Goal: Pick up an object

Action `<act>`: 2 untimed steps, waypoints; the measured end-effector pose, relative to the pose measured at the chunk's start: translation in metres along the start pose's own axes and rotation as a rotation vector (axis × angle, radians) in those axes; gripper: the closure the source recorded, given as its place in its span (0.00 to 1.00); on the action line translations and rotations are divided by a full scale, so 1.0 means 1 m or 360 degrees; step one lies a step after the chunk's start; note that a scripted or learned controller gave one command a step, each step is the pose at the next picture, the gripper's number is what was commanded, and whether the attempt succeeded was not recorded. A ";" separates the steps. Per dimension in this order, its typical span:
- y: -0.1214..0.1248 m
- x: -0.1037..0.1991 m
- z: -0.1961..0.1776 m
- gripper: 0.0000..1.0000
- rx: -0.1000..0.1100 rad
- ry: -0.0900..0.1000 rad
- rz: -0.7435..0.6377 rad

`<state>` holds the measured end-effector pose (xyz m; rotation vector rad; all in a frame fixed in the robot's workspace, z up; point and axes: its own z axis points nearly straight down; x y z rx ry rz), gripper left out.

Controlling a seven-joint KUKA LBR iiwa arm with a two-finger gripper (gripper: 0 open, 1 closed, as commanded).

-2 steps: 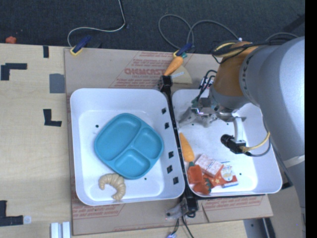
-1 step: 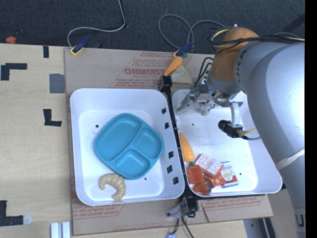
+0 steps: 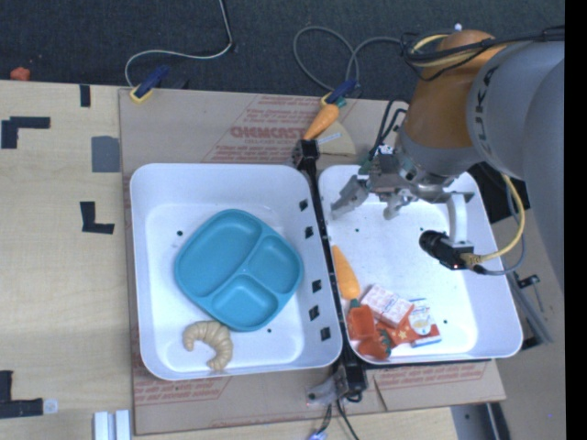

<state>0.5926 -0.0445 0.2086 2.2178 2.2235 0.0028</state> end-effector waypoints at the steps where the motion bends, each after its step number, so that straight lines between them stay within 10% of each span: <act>1: -0.014 -0.008 0.025 0.00 0.0007 -0.0002 0.0003; 2: -0.046 -0.052 0.103 0.00 0.0010 -0.0001 0.0005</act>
